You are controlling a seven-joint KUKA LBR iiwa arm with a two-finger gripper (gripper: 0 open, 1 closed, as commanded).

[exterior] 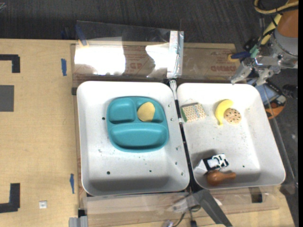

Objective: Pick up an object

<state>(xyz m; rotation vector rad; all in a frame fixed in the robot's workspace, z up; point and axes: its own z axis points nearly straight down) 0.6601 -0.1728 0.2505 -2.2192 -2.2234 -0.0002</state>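
My gripper [250,78] hangs above the far rim of the right bin [265,141], open and holding nothing. In that bin lie a yellow banana [221,109] with a round cookie [232,115] touching its right side. A square waffle-like cracker [193,112] is near the bin's left wall. A black and white object [216,162] and a brown drumstick [219,176] rest at the near edge. All of these sit well below and in front of the gripper.
The left bin [92,141] holds a teal divided plate [137,131] with a yellow round food item [146,111] in its upper right compartment. A clear plastic sheet [128,53] stands behind the bins. Cables and the arm [284,27] crowd the far right.
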